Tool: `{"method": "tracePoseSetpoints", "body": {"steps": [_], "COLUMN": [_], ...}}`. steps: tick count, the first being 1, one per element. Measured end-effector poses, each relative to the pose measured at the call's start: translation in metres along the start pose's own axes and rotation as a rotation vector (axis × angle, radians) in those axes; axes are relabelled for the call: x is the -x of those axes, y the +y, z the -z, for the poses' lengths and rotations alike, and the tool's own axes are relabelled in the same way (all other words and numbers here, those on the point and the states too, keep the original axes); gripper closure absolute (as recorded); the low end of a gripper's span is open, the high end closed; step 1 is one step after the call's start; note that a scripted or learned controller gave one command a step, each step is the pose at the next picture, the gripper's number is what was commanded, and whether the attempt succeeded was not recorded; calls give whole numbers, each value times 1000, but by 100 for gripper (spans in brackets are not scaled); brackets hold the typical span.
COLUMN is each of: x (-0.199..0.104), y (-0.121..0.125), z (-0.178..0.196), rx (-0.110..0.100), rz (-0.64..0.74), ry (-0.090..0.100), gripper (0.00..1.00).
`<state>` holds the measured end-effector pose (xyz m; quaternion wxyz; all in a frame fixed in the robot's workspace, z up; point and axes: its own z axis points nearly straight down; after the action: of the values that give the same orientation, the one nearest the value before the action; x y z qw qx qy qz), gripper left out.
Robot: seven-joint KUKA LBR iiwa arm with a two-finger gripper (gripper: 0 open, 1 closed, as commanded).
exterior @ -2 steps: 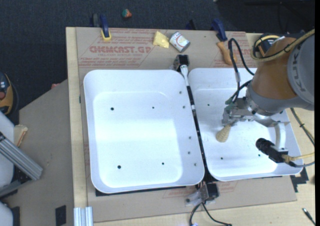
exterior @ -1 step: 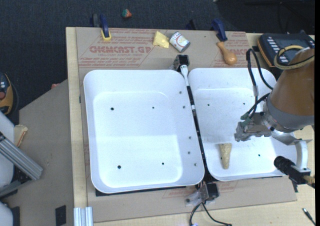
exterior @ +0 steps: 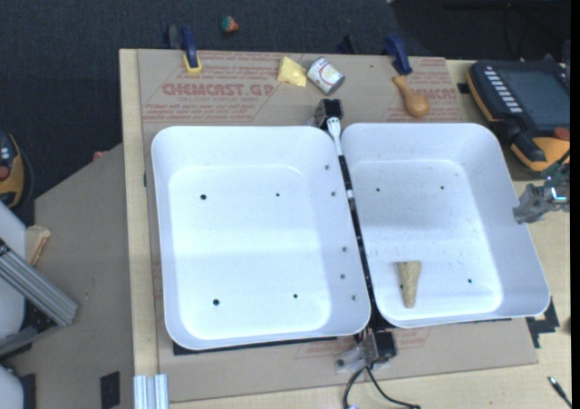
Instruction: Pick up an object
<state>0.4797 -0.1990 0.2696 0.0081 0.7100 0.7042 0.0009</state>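
Your gripper (exterior: 536, 201) sits at the right bin's (exterior: 480, 149) right rim; you cannot tell its state. The cone (exterior: 410, 281) lies near the front edge, tip pointing frontward.

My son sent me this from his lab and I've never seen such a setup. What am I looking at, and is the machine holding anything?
One camera fixed above a bench looks down at a slant. Two shallow white bins sit side by side: the left bin and the right bin. In the right bin, near its front, lies a tan cone-shaped object, the sort of thing the robot arm should pick up. The gripper peeks in at the right edge, beside the right bin; nothing is visibly held. Behind the bins lie a yellow piece, a small box and an orange pear-shaped toy.
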Motion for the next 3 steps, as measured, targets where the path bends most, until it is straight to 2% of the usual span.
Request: {"method": "tracePoseSetpoints", "body": {"steps": [1, 2, 3], "x": [-105, -98, -85], "y": [14, 14, -7], "z": [-73, -69, -153], "rx": [-20, -13, -24], "rz": [18, 8, 5], "ry": [17, 10, 12], "gripper": [100, 0, 0]}}
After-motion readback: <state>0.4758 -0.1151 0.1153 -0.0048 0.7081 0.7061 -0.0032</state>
